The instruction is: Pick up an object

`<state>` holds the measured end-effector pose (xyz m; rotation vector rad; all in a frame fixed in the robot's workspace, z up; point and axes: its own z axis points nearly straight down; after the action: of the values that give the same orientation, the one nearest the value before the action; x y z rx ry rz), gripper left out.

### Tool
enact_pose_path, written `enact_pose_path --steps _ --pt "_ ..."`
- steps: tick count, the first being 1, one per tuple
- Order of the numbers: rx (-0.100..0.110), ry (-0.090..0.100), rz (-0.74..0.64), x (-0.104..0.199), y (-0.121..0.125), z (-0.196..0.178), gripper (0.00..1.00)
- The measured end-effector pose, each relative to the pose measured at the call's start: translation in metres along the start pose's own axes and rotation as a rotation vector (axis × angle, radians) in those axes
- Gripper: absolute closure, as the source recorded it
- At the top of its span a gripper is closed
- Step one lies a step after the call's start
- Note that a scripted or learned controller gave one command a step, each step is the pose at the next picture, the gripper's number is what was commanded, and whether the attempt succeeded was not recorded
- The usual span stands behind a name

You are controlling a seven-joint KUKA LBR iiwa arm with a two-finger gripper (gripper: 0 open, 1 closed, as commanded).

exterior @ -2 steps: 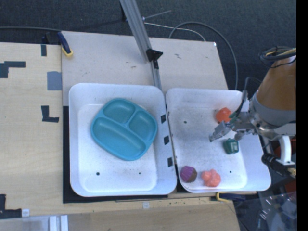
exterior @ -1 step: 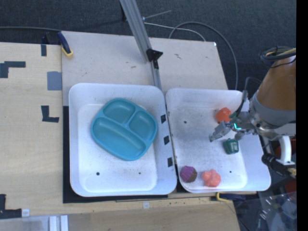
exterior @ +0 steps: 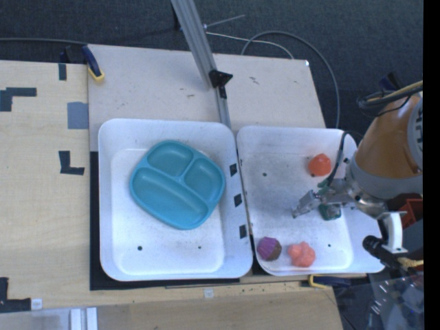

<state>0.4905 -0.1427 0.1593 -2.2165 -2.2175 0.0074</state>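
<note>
Orange against the scuffed white floor, a small round fruit-like piece (exterior: 319, 164) sat near the back of the right bin (exterior: 275, 143), up at about twelve o'clock from the gripper (exterior: 309, 205) and apart from it. Whether the gripper was spread or closed could not be told, and nothing showed in it. A green piece (exterior: 331, 212) lay just beside it at three o'clock. A purple ball (exterior: 269, 248) and an orange-pink lump (exterior: 302, 254) rested near the front wall, at seven and six o'clock. The round orange piece offered no long axis. A blue divided plate (exterior: 177, 183) lay in the left bin (exterior: 113, 184). Bare floor lay around the gripper, mostly toward nine o'clock.
</note>
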Motion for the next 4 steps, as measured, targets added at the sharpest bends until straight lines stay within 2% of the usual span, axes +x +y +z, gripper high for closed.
enact_pose_path --steps 1,2,3,4 --pt "0.0 0.0 0.0 -0.008 0.0 0.049 0.0" --pt "-0.006 -0.002 -0.001 -0.009 0.0 0.07 0.0" --pt "-0.006 0.0 -0.002 -0.008 0.0 0.06 1.0" --pt "-0.012 -0.003 0.0 -0.015 0.002 0.0 1.0"
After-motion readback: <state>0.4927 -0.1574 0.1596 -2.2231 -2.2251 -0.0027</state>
